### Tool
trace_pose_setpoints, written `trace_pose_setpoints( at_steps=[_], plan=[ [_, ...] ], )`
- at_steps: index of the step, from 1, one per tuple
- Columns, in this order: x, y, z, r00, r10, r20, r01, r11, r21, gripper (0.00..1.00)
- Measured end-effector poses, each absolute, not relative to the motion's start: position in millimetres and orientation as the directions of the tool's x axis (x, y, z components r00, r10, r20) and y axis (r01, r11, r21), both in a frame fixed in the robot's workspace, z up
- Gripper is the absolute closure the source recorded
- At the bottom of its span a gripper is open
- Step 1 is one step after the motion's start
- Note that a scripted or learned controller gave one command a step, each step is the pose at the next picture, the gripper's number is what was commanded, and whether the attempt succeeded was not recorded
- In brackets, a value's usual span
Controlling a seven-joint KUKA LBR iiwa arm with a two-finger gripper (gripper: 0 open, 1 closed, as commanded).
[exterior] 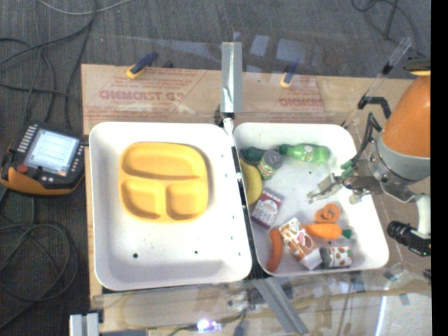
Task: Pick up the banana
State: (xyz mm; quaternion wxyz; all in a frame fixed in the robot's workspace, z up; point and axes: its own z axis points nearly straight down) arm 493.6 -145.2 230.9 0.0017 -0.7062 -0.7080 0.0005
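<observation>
- The pincer (341, 185) hangs over the right bin (364, 247) with fingers spread apart, gripping nothing.
- The banana (252, 181) lies against that bin's left wall, its upper end tucked under a dark bottle (260, 157).

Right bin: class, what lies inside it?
Inside the right bin: a banana by the left wall, green bottle, dark jar, maroon packet, carton, carrot, sausage. The claw covers some floor.
</observation>
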Motion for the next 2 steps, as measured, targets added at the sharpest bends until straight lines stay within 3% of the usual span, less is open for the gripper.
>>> trace_pose_setpoints(
  at_steps=[1,2],
  plan=[
    [484.4,-166,349,0.262,0.965,-0.003,0.965,-0.262,-0.001,0.0],
    [483.1,-84,192,0.248,0.969,0.0,0.969,-0.248,-0.006,0.0]
  ],
)
